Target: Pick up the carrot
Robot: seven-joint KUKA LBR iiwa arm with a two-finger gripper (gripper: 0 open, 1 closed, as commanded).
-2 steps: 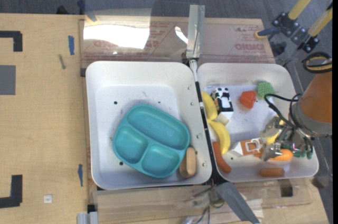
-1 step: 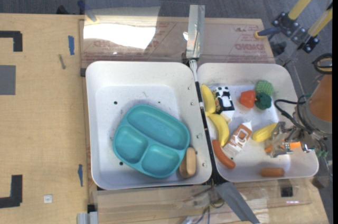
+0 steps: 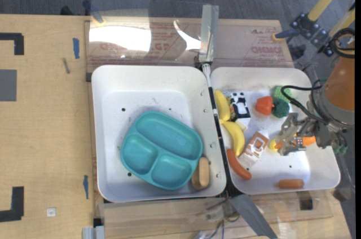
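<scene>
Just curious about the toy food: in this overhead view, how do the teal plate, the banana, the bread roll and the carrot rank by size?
Teal plate, then banana, then bread roll and carrot, which look about alike.

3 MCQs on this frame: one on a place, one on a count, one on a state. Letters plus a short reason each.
1. Where does the teal tray sit?
A. left bin
B. right bin
C. on the bench outside the bins

2. How many bananas lie in the right bin?
A. none
B. two
C. five

3. How does the carrot stand to the gripper?
A. clamped between the fingers
B. lying apart in the bin
C. outside the bins

Key: 1 A, it rests on the left bin floor. 2 B, two yellow ones along the divider. 3 B, the gripper is nearer the camera than it.
</scene>
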